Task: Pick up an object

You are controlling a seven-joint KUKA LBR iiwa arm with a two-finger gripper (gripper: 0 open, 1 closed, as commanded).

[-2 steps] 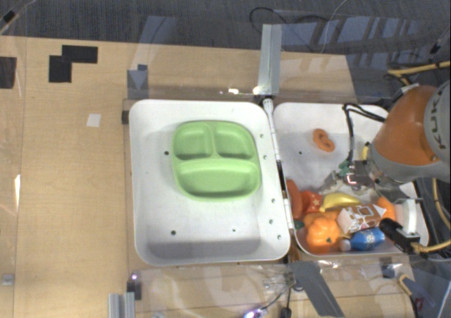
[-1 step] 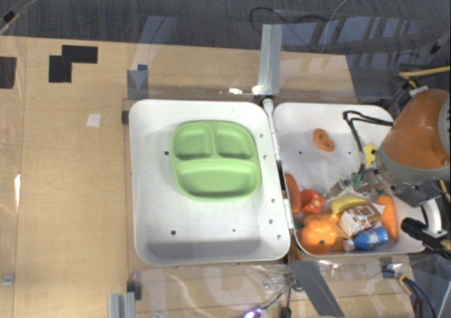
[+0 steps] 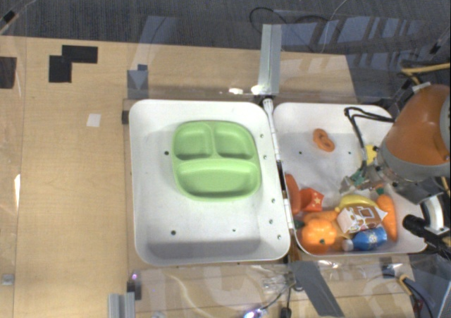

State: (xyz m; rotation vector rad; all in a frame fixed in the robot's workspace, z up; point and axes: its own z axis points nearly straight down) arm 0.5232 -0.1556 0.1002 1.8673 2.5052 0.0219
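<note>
The right bin (image 3: 310, 120) holds a heap of toy food at its front. In the heap are an orange fruit (image 3: 318, 234), a red piece (image 3: 307, 200), a yellow banana (image 3: 356, 202), a small white and brown carton (image 3: 356, 219), a blue can (image 3: 370, 239) and a carrot (image 3: 388, 215). A small orange-brown ring (image 3: 324, 140) lies alone toward the back of the bin. My gripper (image 3: 362, 178) hangs low at the bin's right side, just above the banana and the carton. Nothing is visibly held in it.
The left bin (image 3: 151, 190) holds a green divided plate (image 3: 215, 159) in its middle. A metal post (image 3: 270, 59) stands behind the seam between the bins. The arm's orange band (image 3: 421, 133) and black cables (image 3: 363, 123) overhang the right bin's right edge.
</note>
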